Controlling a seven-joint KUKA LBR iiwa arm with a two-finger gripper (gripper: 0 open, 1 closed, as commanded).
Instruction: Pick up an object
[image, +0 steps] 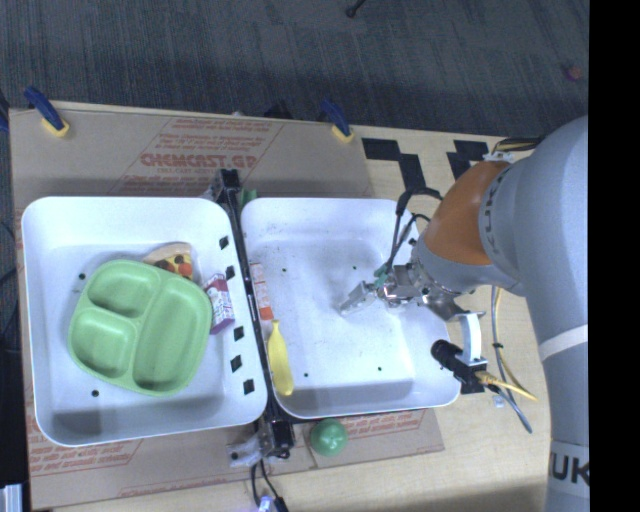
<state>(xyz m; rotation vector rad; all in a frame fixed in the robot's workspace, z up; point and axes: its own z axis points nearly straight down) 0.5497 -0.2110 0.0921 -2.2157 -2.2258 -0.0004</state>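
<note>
- The pincer (352, 299) hangs low in the right bin (330, 225), its fingers slightly parted with nothing between them.
- Nearest pickable thing: the yellow banana-shaped piece (278, 358), lying down-left of the pincer against the bin's left wall.
- To do this well, I judge it should shift over the piece, straddle its narrow width, then close.

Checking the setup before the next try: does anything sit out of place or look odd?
A green ball lies on the bench outside both bins, just below the right bin. A yellow banana-like object rests against that bin's left wall by the divider. The green tray sits askew in the left bin.
</note>
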